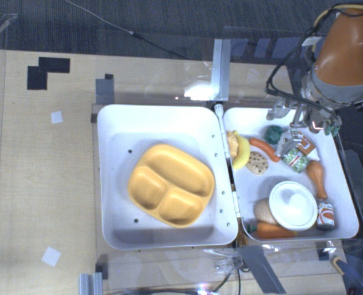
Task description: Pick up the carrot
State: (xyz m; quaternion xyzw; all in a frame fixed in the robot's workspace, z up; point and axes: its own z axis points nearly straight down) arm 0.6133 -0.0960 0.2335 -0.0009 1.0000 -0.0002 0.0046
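Observation:
The carrot (pixel 275 230) is orange and lies flat along the front wall of the right bin (pixel 349 217), just in front of a white bowl (pixel 292 204). My gripper (pixel 290 142) hangs over the back half of that bin, above a green and white packet (pixel 295 160) and beside a dark green item (pixel 274 133). It is well behind the carrot, with the bowl between them. The arm's orange band (pixel 347 48) rises at the upper right.
The right bin also holds a banana (pixel 242 152), a red-orange sausage (pixel 265 148), a cookie (pixel 257 163), a drumstick (pixel 317 177), a small can (pixel 325 215) and a tan bun (pixel 264 211). A yellow divided plate (pixel 170 183) sits in the left bin (pixel 117 134).

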